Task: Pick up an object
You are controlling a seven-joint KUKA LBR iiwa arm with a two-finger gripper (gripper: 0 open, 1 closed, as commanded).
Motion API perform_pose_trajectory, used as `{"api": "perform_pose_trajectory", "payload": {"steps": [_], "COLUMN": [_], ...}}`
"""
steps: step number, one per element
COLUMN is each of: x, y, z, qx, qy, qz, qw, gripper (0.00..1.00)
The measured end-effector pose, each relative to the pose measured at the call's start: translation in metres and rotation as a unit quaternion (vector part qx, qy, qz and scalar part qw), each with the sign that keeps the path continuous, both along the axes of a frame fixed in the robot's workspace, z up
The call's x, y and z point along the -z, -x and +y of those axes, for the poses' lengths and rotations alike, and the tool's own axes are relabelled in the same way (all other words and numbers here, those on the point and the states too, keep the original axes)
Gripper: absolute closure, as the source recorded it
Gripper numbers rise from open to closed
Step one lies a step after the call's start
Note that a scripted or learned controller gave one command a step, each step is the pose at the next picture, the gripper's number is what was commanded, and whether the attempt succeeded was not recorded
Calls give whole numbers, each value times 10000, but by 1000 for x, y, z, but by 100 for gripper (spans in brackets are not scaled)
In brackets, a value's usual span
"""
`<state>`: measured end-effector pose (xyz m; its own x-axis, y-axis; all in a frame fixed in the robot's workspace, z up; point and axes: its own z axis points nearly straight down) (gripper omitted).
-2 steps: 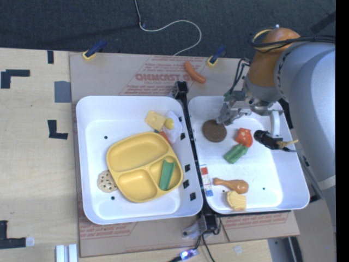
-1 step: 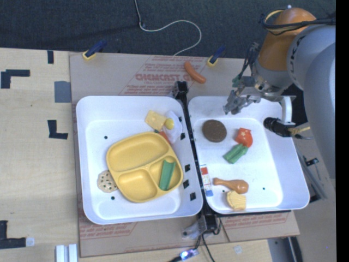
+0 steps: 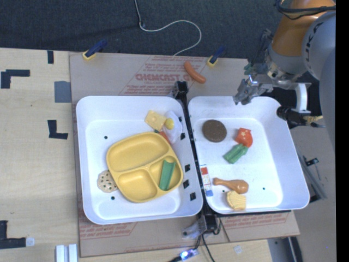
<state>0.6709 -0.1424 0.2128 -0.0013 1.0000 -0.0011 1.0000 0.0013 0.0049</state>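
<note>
Hovering above right bin's (image 3: 283, 146) far rim, claw (image 3: 244, 95) carries nothing; jaw gap: can't tell. Drop straight onto brown disc (image 3: 214, 130), w/ 2 fingers straddling it.

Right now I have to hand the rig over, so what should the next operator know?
Gripper: above the top edge of the right bin, carrying nothing that I can see.
Right bin: brown disc, red piece, green piece, drumstick, yellow wedge.
Left bin: yellow tray with a green stick in one compartment; cookie beside the tray, yellow pieces near the top.
Hot dog lies outside on the cardboard.
Done: nothing picked. Left: descend, grasp one object, lift.
</note>
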Motion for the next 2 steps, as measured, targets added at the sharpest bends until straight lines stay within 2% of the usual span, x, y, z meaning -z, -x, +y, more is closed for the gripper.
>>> {"api": "perform_pose_trajectory", "payload": {"steps": [1, 2], "x": [-12, -19], "y": [0, 42], "z": [1, 43], "qx": [-4, -6], "qy": [-7, -7], "qz": [19, 42], "qw": [10000, 10000], "gripper": [100, 100]}}
